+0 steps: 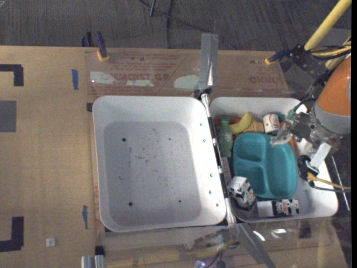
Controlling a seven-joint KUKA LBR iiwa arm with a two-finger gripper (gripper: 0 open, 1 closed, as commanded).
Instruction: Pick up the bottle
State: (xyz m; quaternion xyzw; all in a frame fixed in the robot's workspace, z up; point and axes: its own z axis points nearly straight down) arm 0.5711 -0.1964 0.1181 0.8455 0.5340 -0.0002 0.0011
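From above, the wooden worktop (44,166) carries two shallow white bins side by side. The left bin (150,113) has only dark specks and a few small holes on its floor. The right bin (326,202) is crowded: a teal divided tray (262,169) takes up its middle, tilted slightly. At about ten o'clock from that tray, hard against the bin's left wall, lies the green bottle (225,138), its cap end pointing toward twelve o'clock. Just beside the bottle's upper end, toward two o'clock of it, sits a yellow banana (241,123), and further along at three o'clock of the banana is a small white can (271,122) with a red mark. At seven o'clock from the tray stands a small black-and-white patterned carton (241,190), and at five o'clock of the tray lies a second such carton (284,207), on its side near the bin's lower rim. The arm (337,96), with its orange band, comes in at three o'clock; its pincer (285,134) hovers over the tray's upper right corner, well apart from the bottle, and I cannot tell how it is set.
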